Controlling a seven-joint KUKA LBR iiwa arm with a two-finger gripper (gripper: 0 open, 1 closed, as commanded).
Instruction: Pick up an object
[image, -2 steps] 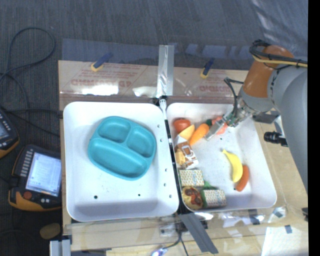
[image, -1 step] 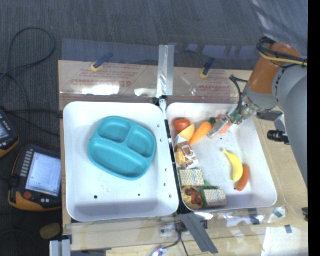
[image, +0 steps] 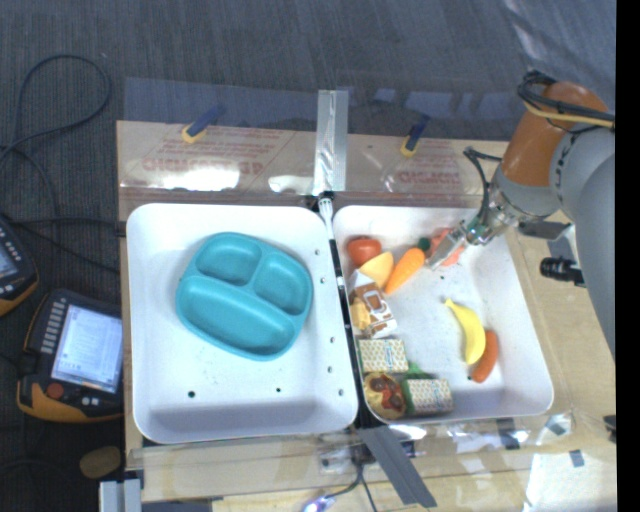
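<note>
My gripper (image: 452, 245) reaches down into the back of the right bin (image: 530, 330), its tip low over the floor. A small red-orange piece (image: 447, 256) lies right at the tip, partly hidden by it; I cannot tell whether it is gripped. Just left of the tip an orange carrot (image: 405, 268) lies slantwise, with a yellow-orange wedge (image: 375, 267) and a red tomato (image: 363, 247) beyond it. A yellow banana (image: 466, 330) and a red-orange sausage shape (image: 484, 357) lie nearer the front right.
Along the right bin's left wall sit a snack packet (image: 372, 310), a cracker pack (image: 383, 353), a small bowl of food (image: 384, 395) and a green box (image: 426, 396). The left bin (image: 160, 390) holds a blue divided plate (image: 245, 292). A teach pendant (image: 70, 355) lies off the bench, left.
</note>
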